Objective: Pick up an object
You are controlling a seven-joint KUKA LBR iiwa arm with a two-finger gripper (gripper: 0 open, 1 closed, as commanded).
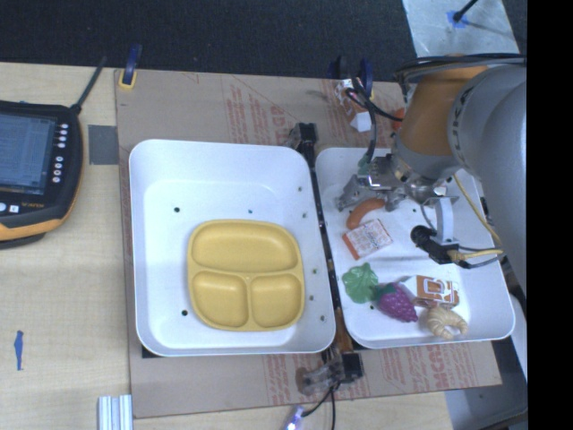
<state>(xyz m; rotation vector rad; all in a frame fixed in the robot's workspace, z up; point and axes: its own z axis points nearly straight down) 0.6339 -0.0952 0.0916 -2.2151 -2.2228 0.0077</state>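
The pincer [374,193] hangs low over the curved orange sausage-shaped toy [365,210]; its grip seemingly unmade, state unclear.

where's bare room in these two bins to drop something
Left bin: bare floor all around the yellow divided plate, widest along the far wall. Right bin: crowded, with the end effector over an orange piece, plus packet, grapes and pastry.
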